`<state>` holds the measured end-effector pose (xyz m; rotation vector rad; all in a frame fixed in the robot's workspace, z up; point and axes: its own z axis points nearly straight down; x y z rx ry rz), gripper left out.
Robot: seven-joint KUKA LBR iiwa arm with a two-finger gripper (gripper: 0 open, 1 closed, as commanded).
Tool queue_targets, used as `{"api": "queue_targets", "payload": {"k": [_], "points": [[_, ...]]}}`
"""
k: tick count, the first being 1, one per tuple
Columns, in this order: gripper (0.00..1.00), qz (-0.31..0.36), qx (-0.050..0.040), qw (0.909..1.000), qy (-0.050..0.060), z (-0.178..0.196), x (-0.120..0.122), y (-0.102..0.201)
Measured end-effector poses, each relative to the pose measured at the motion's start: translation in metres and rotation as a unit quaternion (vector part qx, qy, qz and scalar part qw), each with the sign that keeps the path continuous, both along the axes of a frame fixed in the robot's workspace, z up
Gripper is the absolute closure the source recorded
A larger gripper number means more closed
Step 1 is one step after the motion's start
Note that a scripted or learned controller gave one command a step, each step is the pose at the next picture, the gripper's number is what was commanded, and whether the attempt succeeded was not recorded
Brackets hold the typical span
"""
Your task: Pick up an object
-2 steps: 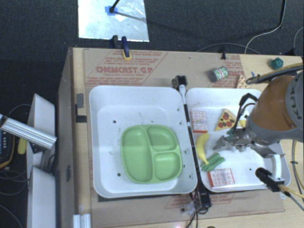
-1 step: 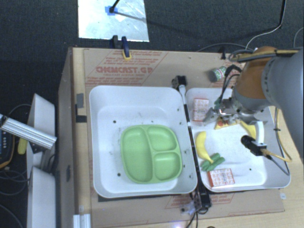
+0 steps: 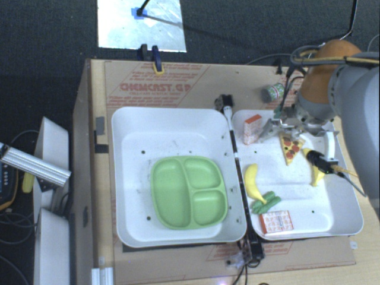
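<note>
The right bin [image 3: 341, 215] holds several things. A small white and orange carton [image 3: 252, 128] stands at its back left. Close by, a pizza slice toy [image 3: 290, 149] lies toward the middle. A yellow banana [image 3: 253, 183], a green vegetable piece [image 3: 266, 202] and a flat red and white box [image 3: 276, 221] sit along the bin's left and front. My gripper [image 3: 282, 129] hangs low over the back of this bin, between the carton and the pizza slice, just above the slice's upper end. Nothing visibly sits in it.
A green divided plate [image 3: 189, 192] lies in the left bin [image 3: 127, 141]. A small green and white can [image 3: 274, 92] rests on the bench behind the right bin. The arm's bulk covers the right bin's back right corner.
</note>
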<state>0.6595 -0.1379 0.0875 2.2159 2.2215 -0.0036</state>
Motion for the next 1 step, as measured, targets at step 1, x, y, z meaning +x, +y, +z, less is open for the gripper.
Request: {"api": "queue_targets", "payload": {"k": [1], "points": [[0.0, 0.001, 0.0006, 1.0, -0.004, 0.0003, -0.0177, -0.0251]]}}
